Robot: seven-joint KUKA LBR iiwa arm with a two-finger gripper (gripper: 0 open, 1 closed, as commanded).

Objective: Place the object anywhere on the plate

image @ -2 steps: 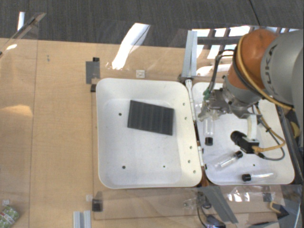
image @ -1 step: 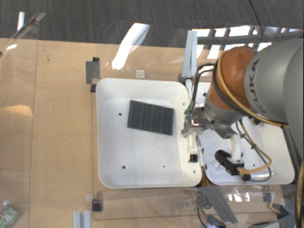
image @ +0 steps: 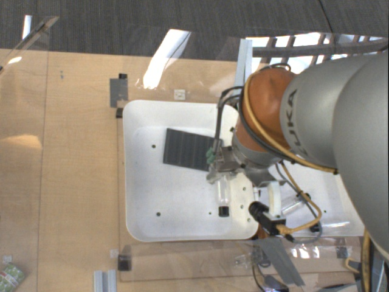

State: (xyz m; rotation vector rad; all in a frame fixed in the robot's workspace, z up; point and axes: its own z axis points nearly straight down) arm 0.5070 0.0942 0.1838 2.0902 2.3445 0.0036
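Observation:
A dark grey rectangular plate [image: 187, 149] lies flat in the upper middle of the left white bin [image: 141, 181]. The arm's orange-banded wrist hangs over the bin's right side, just right of the plate. Below it, my gripper [image: 243, 207] points down at the bin floor near the front right corner. It stands open, and bare white floor shows between the fingers. One pale finger [image: 223, 191] ends in a small black piece [image: 223, 211] close to the floor. I cannot tell whether that piece is the fingertip or a loose object. Nothing lies on the plate.
The grey arm covers most of the right bin [image: 340, 215]. Orange and black cables [image: 285, 227] loop below the wrist near the bin's front rim. A black clamp [image: 120, 91] sits at the left bin's back left corner. Wooden bench [image: 61, 163] spreads to the left.

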